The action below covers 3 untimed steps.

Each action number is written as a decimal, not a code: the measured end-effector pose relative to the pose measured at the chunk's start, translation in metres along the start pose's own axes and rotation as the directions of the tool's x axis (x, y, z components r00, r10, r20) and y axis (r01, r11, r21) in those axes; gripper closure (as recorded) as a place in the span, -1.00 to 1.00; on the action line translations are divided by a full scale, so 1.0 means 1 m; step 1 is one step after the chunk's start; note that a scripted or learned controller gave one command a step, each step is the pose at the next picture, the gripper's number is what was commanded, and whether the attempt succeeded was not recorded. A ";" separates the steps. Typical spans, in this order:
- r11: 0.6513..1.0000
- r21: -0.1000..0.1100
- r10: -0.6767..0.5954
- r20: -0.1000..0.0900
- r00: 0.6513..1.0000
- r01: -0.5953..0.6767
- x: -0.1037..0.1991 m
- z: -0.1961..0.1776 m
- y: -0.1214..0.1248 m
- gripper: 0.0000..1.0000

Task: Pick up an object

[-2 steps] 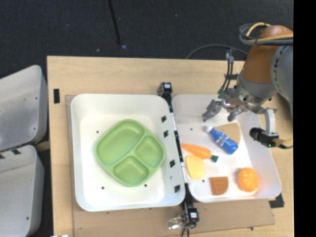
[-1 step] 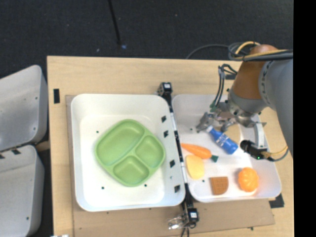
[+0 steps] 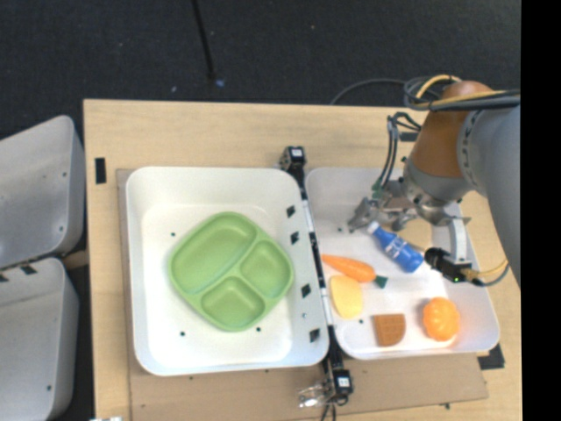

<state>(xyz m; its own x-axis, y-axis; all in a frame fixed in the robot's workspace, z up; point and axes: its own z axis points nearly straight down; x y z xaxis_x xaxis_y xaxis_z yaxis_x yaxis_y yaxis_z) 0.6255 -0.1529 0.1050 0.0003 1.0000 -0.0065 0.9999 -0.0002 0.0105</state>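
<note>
The gripper (image 3: 379, 213) hangs low in the right bin (image 3: 337, 187), near its back wall, and I cannot tell how its fingers stand. The blue bottle (image 3: 396, 247) lies just under it, small with a white label, slanting from the gripper down toward the orange (image 3: 440, 318). Bare white floor lies left of the gripper. Beyond sit a carrot (image 3: 349, 268), a yellow piece (image 3: 346, 297) and a brown block (image 3: 389, 328). The left bin (image 3: 140, 235) holds a green tray (image 3: 230, 270).

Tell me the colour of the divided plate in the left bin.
Light green; the divided plate shows clearly in the camera view, lying in the left bin.
</note>
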 end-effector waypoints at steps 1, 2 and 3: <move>1.000 0.003 0.002 -0.001 1.000 -0.002 -0.001 -0.007 0.000 1.00; 1.000 0.009 -0.003 -0.007 1.000 0.003 0.007 -0.054 0.000 1.00; 1.000 0.010 0.000 -0.006 1.000 0.000 0.001 -0.099 -0.006 1.00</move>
<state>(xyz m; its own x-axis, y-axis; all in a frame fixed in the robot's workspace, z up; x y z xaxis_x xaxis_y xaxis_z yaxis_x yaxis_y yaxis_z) 0.6181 -0.1509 0.2041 0.0001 1.0000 -0.0009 1.0000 -0.0001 0.0009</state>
